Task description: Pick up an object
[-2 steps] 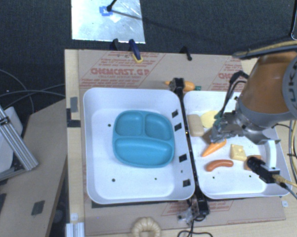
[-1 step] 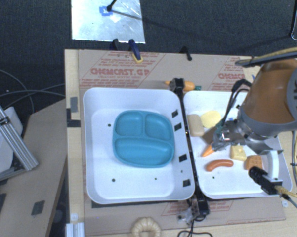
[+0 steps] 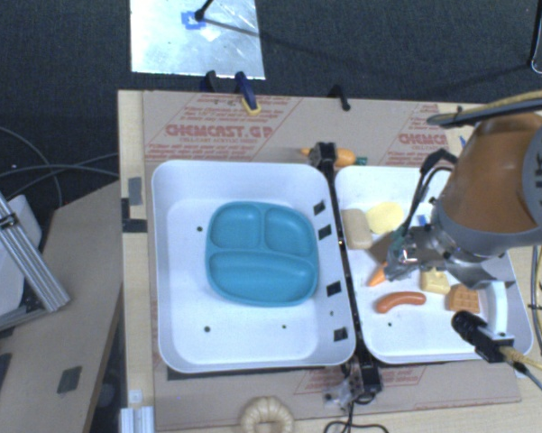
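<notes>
My gripper hangs low over the middle of the right bin, under the grey and orange wrist. Just below and left of it lies a small orange carrot piece; whether they touch cannot be told. A reddish sausage lies in front of the gripper. A pale cheese block and a tan cracker sit to its right. Behind it lie a yellow piece and a beige roll. Nothing shows between the gripper's tips.
The left bin holds a blue divided plate. A black divider runs between the two bins. A small orange item rests on the cardboard behind the bins, and a beige ring lies at the bench's front edge.
</notes>
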Controlling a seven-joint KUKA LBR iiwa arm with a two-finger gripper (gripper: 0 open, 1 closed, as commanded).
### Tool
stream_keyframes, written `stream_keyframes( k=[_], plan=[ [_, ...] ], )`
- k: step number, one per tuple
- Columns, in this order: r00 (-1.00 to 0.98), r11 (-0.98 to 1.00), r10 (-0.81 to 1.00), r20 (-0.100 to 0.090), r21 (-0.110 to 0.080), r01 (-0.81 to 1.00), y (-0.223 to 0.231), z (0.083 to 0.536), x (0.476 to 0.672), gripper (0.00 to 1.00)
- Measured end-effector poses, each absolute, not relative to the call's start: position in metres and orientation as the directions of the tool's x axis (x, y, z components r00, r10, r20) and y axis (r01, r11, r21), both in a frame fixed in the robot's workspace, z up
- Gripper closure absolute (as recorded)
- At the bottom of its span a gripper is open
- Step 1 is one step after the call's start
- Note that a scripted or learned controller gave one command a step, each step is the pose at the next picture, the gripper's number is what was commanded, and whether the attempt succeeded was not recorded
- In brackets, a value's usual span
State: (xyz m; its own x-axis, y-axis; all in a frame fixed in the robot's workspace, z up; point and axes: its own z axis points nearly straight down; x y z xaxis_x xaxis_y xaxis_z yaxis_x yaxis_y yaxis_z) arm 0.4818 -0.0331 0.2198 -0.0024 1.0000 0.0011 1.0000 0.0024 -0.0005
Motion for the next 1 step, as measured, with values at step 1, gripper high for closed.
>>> stream_keyframes(
  k=[1],
  plan=[
    [0.000, 0.000, 1.000, 0.000, 0.002, 1.000, -0.0370, 0.2266, 0.4829, 1.00]
  ],
)
